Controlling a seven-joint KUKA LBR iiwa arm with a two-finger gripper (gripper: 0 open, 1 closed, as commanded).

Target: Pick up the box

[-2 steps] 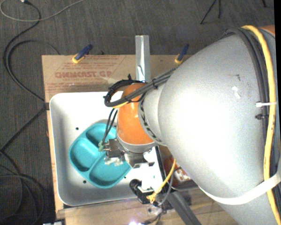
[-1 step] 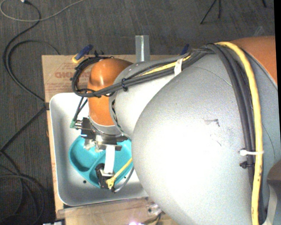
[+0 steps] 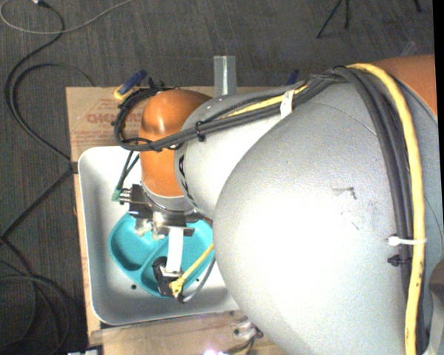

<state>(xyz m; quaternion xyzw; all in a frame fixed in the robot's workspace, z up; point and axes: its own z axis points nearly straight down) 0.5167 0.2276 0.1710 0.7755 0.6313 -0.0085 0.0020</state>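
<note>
A teal, round-edged object (image 3: 129, 248) lies in the lower half of the left white bin (image 3: 103, 179); I cannot tell whether it is the box. My gripper (image 3: 152, 223) hangs below the orange wrist band (image 3: 164, 139), directly over the teal object's upper right part. The wrist hides where the gripper meets the object, so contact cannot be judged. The right side of the teal object is covered by the arm.
The arm's big grey body (image 3: 328, 219) covers the right half of the view, including the other bin. Brown cardboard (image 3: 93, 120) lies under the left bin's far edge, with a blue clip (image 3: 132, 83) on it. Black cables (image 3: 25, 109) run over the floor at left.
</note>
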